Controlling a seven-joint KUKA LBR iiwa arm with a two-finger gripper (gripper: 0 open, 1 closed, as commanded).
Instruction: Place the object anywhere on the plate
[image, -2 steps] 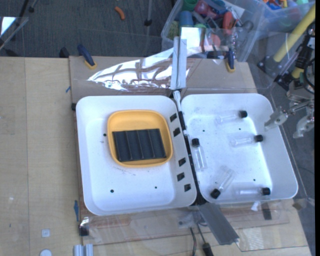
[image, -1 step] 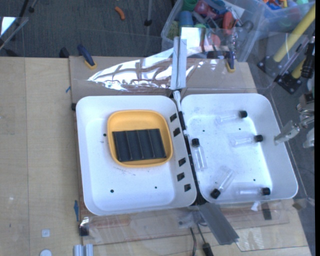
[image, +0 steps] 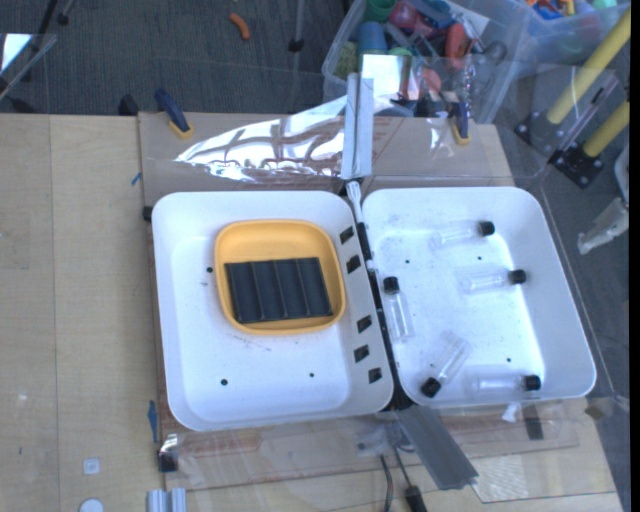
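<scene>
A yellow plate (image: 236, 243) sits in the left white bin (image: 190, 390). On the plate lies a dark ridged rectangular object (image: 278, 290). In the right white bin (image: 565, 340) lie several clear plastic vials with black caps: one near the back right (image: 463, 235), one at the right (image: 492, 281), one by the divider (image: 396, 308), one at the front middle (image: 443, 362) and one at the front right (image: 505, 382).
Crumpled foil (image: 270, 152) lies behind the bins. A clear box of colourful items (image: 440, 45) stands at the back right. A blue clamp (image: 172, 112) sits at the back left. Black clips (image: 360, 295) line the divider between the bins.
</scene>
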